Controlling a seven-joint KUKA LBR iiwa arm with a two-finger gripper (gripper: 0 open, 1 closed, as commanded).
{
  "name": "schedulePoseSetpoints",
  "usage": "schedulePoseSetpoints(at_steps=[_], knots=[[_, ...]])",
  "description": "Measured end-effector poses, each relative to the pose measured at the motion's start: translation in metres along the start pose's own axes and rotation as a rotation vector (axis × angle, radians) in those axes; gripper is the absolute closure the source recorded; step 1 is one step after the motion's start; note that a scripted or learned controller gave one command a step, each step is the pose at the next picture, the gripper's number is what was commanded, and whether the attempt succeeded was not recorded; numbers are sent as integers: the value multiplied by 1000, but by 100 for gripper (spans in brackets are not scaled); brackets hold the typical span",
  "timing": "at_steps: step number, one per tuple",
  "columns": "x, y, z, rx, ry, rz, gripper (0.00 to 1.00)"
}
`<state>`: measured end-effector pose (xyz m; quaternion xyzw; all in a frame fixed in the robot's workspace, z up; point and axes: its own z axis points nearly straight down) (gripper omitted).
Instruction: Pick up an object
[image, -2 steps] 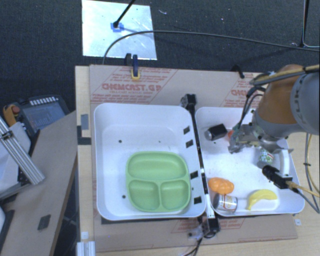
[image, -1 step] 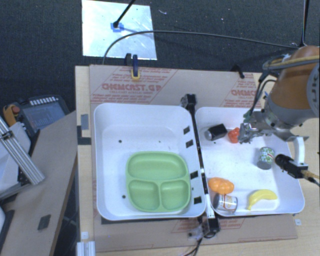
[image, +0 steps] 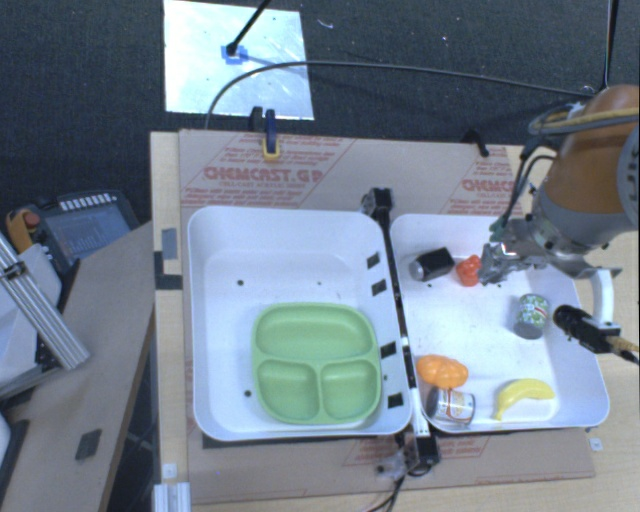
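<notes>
The worktop (image: 170, 300) carries two white bins side by side. The left bin (image: 215, 250) lies well to the left of the jaws (image: 497, 262) and holds a green three-compartment plate (image: 315, 362). The right bin (image: 570, 400) is the one the grey and orange arm (image: 592, 170) reaches into, with the jaws low near its back wall.

Whether the jaws stand wide or narrow cannot be told: they are small and partly blurred against the bin floor, and nothing can be seen held between them.

Scattered around them, from larger to smaller: a yellow banana (image: 523, 395) well toward the front, long axis running roughly left to right; an orange fruit (image: 442, 371) and a tin can (image: 451, 406) front-left; a small green-labelled can (image: 532, 315) just front-right; a black cylinder (image: 434, 264) to the left, lying on its side.

The nearest candidate, by my judgement, is a small orange-red object (image: 467, 270), just beside the jaws on their left, perhaps touching. A pick there would need only a short shift leftward.
</notes>
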<state>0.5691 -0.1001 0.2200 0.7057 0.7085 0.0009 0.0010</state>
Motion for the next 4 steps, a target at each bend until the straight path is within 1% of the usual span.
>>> schedulePoseSetpoints(at_steps=[1, 2, 3, 4], knots=[[50, -14, -11, 1, 2, -5, 100], [97, -19, -3, 1, 2, -5, 100], [146, -35, 6, 3, 2, -5, 100], [192, -53, -6, 2, 3, -6, 100]])
